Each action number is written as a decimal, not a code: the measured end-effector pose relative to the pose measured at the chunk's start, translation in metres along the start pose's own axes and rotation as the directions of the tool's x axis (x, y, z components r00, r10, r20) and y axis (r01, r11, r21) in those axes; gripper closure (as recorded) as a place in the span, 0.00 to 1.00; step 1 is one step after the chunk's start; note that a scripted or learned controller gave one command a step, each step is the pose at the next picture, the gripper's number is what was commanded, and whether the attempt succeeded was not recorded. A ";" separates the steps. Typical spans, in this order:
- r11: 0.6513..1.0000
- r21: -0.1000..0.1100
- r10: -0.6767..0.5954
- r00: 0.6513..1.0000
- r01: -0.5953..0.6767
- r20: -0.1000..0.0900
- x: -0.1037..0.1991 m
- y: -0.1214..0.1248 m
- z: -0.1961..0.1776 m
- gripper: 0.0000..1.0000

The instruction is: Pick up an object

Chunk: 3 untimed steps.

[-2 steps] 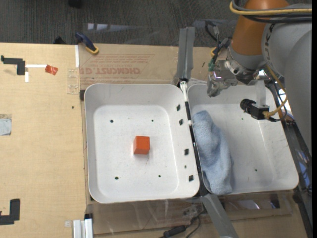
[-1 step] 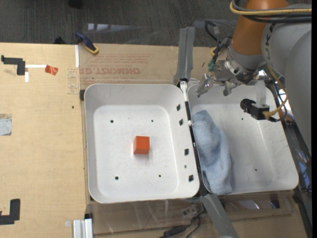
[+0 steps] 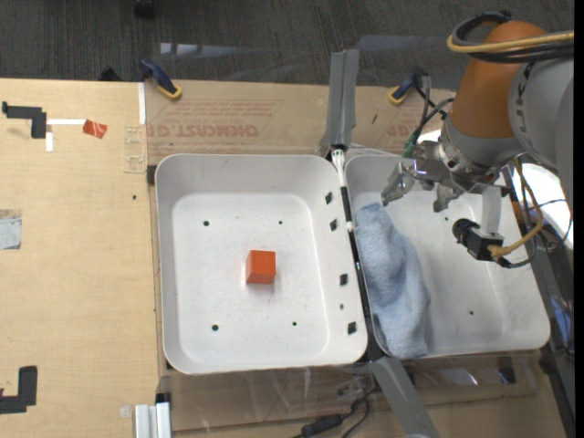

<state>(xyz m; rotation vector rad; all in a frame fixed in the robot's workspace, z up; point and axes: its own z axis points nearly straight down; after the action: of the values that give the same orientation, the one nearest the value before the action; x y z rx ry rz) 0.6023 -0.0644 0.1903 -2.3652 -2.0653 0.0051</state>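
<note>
A small red-orange cube rests near the middle of the left bin. A light blue cloth lies crumpled along the left wall of the right bin. My gripper hangs over the back left part of the right bin, just above and behind the cloth's upper end. Its two fingers stand spread apart, open, with nothing between them. The cube lies well to the gripper's left, across the wall between the bins.
The raised rims between the two bins separate the cloth from the cube. Cables and a black fitting hang off the wrist over the right bin. A wooden board lies left of the bins, cardboard behind them.
</note>
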 end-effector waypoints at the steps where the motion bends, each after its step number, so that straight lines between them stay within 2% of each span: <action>1: 0.988 -0.001 -0.156 0.988 0.156 0.001 0.046 -0.025 -0.055 0.00; 2: 0.997 -0.001 0.073 0.997 -0.073 0.001 0.015 -0.069 -0.106 0.00; 3: 0.964 0.001 0.266 0.964 -0.266 0.002 0.050 -0.116 -0.118 0.00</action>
<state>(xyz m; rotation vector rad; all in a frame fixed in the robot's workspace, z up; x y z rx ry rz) 0.4940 0.0008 0.3082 -2.6216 -1.7293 0.0082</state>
